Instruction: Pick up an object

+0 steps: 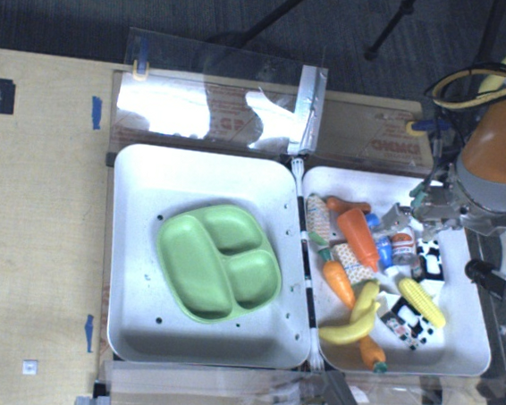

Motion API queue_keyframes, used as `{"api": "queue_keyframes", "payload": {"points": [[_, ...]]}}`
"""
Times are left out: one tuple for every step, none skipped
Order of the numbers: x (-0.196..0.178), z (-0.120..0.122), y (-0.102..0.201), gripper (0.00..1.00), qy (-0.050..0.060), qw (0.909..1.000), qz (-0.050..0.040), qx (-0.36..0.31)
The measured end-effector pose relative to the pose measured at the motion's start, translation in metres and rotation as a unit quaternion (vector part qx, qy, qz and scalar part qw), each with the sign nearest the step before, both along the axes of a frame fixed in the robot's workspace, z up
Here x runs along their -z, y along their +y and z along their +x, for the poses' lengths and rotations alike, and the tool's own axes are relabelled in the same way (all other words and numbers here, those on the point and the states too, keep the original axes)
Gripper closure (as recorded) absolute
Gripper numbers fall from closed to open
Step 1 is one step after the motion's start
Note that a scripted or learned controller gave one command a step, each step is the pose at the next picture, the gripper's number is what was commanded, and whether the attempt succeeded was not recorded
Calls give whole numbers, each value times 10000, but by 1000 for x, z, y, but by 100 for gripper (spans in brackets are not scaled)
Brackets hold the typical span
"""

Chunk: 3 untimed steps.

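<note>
On the left of the worktop (35, 219), the left bin (139, 176) holds one green divided tray (218, 261), lying flat and well apart from the arm; it is wide and shallow, so a pinch on its rim would likely slip.

The right bin (471, 355) is the crowded one: a large orange carrot (358, 238) lies slantwise over a mesh-patterned piece, a smaller carrot (338, 282) sits just below it, a yellow banana (357, 320) curves along the near side, and a corn cob (422, 300) rests beside black-and-white tagged blocks (409, 323).

These toys touch or overlap, so the risk I judge greatest is the claw catching two at once, or nudging a smooth, rounded piece sideways and closing on nothing.

The claw (428, 206) hangs over the far right part of this bin, near a small blue-and-red item (392, 248); whether it is apart or together I cannot tell.
</note>
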<state>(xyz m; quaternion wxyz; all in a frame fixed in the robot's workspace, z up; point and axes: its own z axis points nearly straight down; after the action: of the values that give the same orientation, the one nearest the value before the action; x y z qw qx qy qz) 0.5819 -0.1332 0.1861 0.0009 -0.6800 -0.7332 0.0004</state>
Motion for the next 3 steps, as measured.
{"api": "queue_keyframes", "payload": {"points": [[21,28,-44,0,-24,9999,-11,115],[73,52,-57,0,-28,10000,-15,36],[62,53,-58,100,-56,10000,-25,36]]}}
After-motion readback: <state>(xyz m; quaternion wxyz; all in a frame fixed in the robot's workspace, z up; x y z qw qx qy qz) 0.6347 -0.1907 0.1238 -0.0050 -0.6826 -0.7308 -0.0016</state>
